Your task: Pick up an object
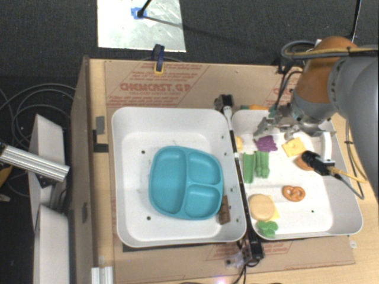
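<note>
Hand (273,126) hangs low in the far left part of the right bin (343,218), directly over a purple toy grape bunch (266,143). From this slant I cannot tell whether the hand is open or closed, nor whether it has hold of the grapes. The bunch lies on the bin floor close to the bin's left wall. A yellow cheese wedge (293,147) is just beside it, and green bean pods (256,165) lie just nearer the camera.

I judge the bunch to be a moulded toy: light, stiff, knobbly and a little slick. A hold across its narrow middle seems safest, since a pinch on the rounded lumps could squirt it sideways into the wedge.

The arm (355,87) reaches in from the right, with the orange band (320,70) above the wrist and the wrist bent steeply down. Farther out lie a pretzel (293,192) and a tan bun (261,206). In the left bin (127,158) sits a teal divided plate (185,182).
</note>
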Controlling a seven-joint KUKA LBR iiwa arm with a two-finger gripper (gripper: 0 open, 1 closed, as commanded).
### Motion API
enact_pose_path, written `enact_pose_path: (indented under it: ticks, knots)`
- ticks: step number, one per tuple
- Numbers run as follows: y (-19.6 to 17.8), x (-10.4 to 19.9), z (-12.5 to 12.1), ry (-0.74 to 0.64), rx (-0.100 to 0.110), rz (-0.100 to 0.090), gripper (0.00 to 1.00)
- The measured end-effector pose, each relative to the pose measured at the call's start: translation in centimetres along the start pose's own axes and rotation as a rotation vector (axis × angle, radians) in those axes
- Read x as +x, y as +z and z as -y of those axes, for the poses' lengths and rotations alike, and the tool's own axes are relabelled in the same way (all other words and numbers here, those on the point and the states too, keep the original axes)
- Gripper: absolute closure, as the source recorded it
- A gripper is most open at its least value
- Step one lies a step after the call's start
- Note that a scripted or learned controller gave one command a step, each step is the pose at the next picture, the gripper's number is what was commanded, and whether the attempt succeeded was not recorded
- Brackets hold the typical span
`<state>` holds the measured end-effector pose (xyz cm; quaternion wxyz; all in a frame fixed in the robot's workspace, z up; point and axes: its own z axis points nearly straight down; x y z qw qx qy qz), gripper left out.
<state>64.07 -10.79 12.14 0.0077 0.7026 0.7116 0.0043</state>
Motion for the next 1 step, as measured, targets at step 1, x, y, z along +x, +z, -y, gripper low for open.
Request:
enact_pose_path:
  ticks: [1]
  knots:
    - [3.9, 1.5, -2.46, 0.007, 0.016, -0.006, 0.0]
